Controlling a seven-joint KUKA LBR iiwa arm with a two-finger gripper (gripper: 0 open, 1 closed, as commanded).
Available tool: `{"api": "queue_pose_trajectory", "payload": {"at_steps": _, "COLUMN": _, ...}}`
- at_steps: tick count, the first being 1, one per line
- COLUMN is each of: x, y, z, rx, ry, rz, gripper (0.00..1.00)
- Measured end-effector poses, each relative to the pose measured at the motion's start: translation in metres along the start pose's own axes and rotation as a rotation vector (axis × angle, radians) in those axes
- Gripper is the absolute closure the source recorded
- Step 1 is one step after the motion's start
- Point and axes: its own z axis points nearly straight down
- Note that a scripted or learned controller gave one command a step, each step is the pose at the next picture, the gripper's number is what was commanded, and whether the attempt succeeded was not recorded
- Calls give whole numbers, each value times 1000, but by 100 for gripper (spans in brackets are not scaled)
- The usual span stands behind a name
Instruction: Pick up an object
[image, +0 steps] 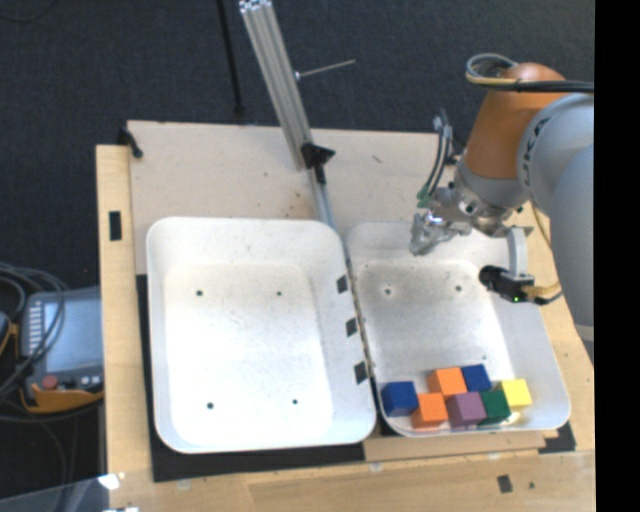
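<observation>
Lying well below hand (432, 236): blocks (458, 397) (clustered)

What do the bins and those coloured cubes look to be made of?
Right bin: likely thin moulded plastic, matte white, with rounded corners and a speckled, scuffed floor. The left bin looks the same. Coloured cubes: solid, flat-coloured and sharp-edged, probably painted wood or plastic; can't tell which.

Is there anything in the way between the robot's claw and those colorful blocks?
No, nothing visible. The gripper hangs over the far end of the right bin, and the blocks are huddled at the near end. Bare white bin floor lies between them.
</observation>
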Motion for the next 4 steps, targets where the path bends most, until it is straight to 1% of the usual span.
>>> {"api": "queue_pose_trajectory", "payload": {"at_steps": 2, "x": -8, "y": 5, "z": -99, "rx": -2, "ry": -1, "rz": -1, "gripper": 100}}
{"api": "queue_pose_trajectory", "payload": {"at_steps": 3, "x": 54, "y": 0, "z": -96, "rx": 6, "ry": 1, "rz": -6, "gripper": 100}}
{"api": "queue_pose_trajectory", "payload": {"at_steps": 4, "x": 103, "y": 10, "z": -92, "rx": 4, "ry": 0, "rz": -5, "gripper": 100}}
